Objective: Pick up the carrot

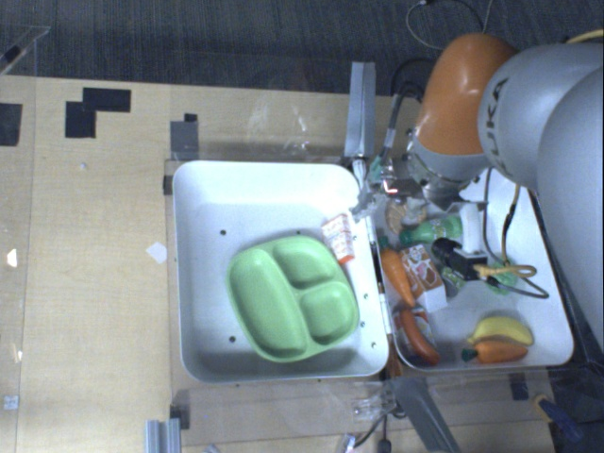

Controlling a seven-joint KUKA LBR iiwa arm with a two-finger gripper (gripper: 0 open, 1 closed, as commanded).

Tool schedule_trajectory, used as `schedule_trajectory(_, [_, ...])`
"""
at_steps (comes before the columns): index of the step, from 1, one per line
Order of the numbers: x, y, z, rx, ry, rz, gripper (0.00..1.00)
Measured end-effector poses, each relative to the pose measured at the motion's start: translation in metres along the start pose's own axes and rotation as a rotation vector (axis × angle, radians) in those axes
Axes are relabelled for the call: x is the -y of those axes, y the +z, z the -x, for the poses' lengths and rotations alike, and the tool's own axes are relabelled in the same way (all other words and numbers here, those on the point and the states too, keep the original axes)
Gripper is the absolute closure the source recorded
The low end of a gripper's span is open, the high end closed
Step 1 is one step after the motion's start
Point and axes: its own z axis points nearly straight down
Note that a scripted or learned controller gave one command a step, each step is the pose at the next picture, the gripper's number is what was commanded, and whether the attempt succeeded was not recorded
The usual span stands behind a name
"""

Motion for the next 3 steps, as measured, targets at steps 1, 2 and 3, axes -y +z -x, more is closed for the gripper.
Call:
schedule_trajectory(1, [0.004, 0.043, -0.050, 0.017, -0.109, 0.010, 0.00])
schedule_trajectory(2, [0.117, 0.000, -0.027, 0.000, -0.178, 0.000, 0.00])
schedule_trajectory(3, [0.123, 0.000, 0.049, 0.001, -0.180, 0.001, 0.00])
